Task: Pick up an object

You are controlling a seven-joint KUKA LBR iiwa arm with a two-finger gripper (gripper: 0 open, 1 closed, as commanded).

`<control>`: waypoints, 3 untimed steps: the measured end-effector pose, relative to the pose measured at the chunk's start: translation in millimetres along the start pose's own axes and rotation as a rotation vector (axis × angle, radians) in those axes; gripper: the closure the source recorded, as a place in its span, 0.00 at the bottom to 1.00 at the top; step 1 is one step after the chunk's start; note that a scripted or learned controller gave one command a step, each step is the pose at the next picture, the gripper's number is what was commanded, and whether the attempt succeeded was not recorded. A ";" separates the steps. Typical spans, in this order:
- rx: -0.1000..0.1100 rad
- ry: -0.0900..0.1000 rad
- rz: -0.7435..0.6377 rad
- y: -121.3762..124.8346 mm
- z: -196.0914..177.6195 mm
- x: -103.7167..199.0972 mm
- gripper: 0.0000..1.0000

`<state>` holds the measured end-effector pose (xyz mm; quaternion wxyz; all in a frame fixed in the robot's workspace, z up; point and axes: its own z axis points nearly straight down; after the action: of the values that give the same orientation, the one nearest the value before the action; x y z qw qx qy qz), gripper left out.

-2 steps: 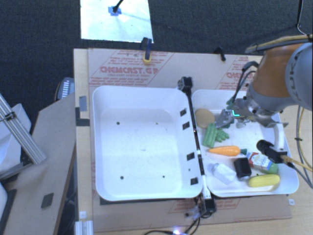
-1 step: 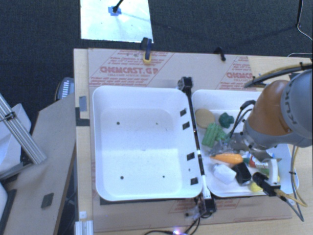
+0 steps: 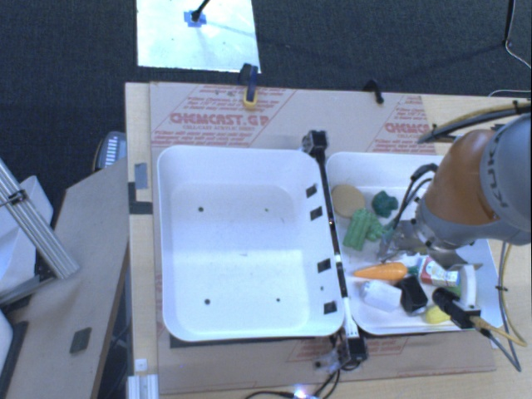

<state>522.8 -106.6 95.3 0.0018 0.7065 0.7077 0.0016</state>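
At the near edge of the right bin [image 3: 366, 327], a white object [image 3: 380, 296], a black object [image 3: 412, 294] and a yellow piece [image 3: 437, 313] are seen close together. Just behind them an orange carrot [image 3: 381, 271] is laid crosswise, with a white tube [image 3: 449, 274] to its right. The gripper [image 3: 392, 243] is lowered between the carrot and a green ridged toy [image 3: 362, 229]; whether anything is gripped cannot be told. Farther back, a tan disc [image 3: 348, 199] and a dark green object [image 3: 383, 203] are placed. The left bin [image 3: 179, 169] is set alongside.
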 end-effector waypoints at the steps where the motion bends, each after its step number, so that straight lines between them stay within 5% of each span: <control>1: -0.002 -0.004 0.006 -22.3 -81.8 -58.8 1.00; 2: 0.007 0.001 0.003 -37.3 14.4 -54.9 1.00; 3: 0.003 0.000 -0.005 -20.6 11.0 -8.6 1.00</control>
<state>502.2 -115.2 84.2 0.0008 0.7045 0.7097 0.0006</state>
